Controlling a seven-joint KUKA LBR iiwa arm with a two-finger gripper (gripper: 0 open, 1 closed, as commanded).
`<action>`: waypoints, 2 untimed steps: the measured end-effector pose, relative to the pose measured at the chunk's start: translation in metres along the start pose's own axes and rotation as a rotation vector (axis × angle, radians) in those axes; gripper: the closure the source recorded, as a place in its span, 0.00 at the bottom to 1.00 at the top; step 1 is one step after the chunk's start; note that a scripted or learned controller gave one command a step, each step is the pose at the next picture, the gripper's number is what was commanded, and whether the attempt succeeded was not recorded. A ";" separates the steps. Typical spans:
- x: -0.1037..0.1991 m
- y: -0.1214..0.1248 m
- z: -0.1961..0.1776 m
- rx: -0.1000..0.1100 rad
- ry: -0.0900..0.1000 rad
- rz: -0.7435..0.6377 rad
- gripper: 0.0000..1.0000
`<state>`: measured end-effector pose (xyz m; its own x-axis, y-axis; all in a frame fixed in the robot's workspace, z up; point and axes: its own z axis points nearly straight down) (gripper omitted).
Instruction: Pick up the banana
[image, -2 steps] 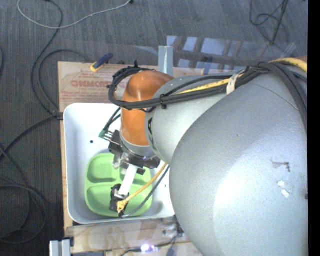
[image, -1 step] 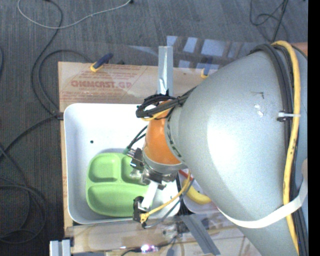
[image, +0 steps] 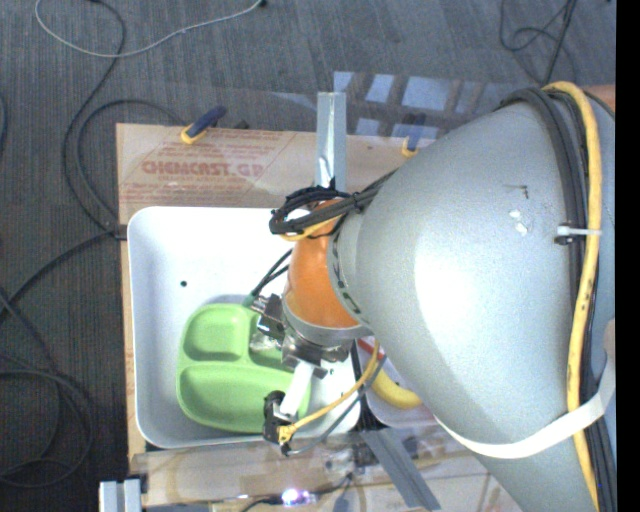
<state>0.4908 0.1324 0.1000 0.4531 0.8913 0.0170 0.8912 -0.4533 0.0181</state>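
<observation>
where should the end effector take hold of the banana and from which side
Only a short yellow curve of the banana shows, low in the right bin beneath the arm. Probably best to grip across that narrow curved body from straight above, fingers straddling its width. The rest is hidden, so its ends cannot be judged.

Dark grey carpet (image: 200, 60) covers the floor, with black cables (image: 85, 170) snaking along the left and a thin white cord (image: 100, 45) looping up top. A printed brown cardboard sheet (image: 220, 170) lies over the counter.
</observation>
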 end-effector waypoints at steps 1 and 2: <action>-0.001 -0.002 -0.007 0.008 -0.005 -0.002 1.00; 0.091 0.037 -0.050 0.013 -0.029 0.438 1.00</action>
<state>0.5636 0.1967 0.1517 0.7885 0.6150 -0.0078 0.6150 -0.7885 0.0027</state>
